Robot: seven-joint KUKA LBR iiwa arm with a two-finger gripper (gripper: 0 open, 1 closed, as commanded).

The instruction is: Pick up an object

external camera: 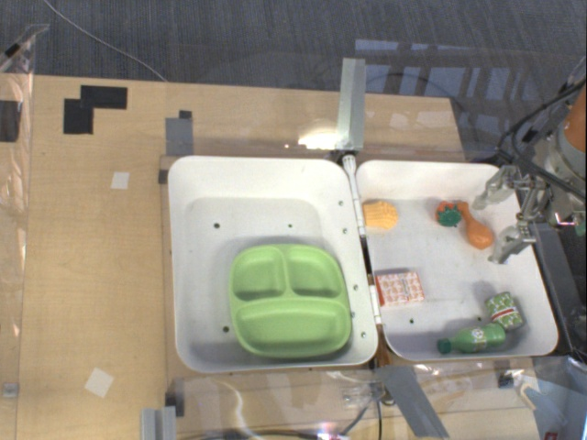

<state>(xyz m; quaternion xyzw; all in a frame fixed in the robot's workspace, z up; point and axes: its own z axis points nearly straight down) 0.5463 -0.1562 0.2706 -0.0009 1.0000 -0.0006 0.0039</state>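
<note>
The end effector (503, 218) hung over the right edge of the right bin (431, 177), its two fingers apart with nothing between them, so the pick had not yet been made and the step in hand looked like the approach. The nearest candidate was the toy carrot (466, 225), lying just left of the fingers on the bin floor, its green top pointing left. Further choices lay in the same bin: a yellow-orange lump (381, 215) at the far left, a red-and-white packet (399, 288) nearer, a small green can (503, 309) and a green bottle (472, 339) at the near right. The left bin (197, 246) held a green divided plate (289, 299). The next move probably called for shifting slightly left, straddling the carrot's body, descending, then closing.
</note>
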